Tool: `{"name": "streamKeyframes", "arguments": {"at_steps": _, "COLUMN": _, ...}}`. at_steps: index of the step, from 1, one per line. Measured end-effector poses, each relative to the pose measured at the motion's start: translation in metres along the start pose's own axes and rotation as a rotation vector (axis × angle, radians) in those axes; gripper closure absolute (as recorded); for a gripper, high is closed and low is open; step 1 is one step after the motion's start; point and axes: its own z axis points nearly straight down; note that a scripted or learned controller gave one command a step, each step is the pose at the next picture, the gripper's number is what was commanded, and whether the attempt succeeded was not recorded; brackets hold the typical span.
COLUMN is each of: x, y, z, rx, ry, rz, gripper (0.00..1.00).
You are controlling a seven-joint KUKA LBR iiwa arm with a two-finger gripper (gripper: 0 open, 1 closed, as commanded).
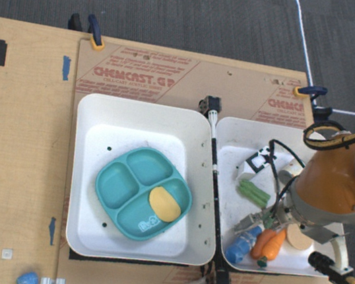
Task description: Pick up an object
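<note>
The right bin holds a green cylinder, a blue bottle, an orange carrot, a tan round piece and a white-and-black item. My gripper is low inside this bin, just above the blue bottle and the carrot and below the green cylinder. The arm's orange band hides part of the bin's right side. In the left bin lies a teal divided plate with a yellow oval object on its right compartment.
Both bins rest on a cardboard sheet held by clamps at the back corners. A black cable loops over the right bin's far side. A small blue object lies at the bench's front left.
</note>
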Motion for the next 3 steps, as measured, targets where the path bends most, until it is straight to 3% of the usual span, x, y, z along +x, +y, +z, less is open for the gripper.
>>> {"name": "streamKeyframes", "arguments": {"at_steps": 1, "x": -0.002, "y": 0.001, "z": -0.011, "rx": -0.005, "ry": -0.004, "rz": 0.002, "gripper": 1.00}}
{"name": "streamKeyframes", "arguments": {"at_steps": 2, "x": 0.070, "y": 0.019, "z": -0.149, "rx": 0.003, "ry": 0.001, "rz": 0.248, "gripper": 1.00}}
{"name": "streamKeyframes", "arguments": {"at_steps": 3, "x": 0.069, "y": 0.019, "z": -0.149, "rx": 0.003, "ry": 0.001, "rz": 0.248, "gripper": 0.00}}
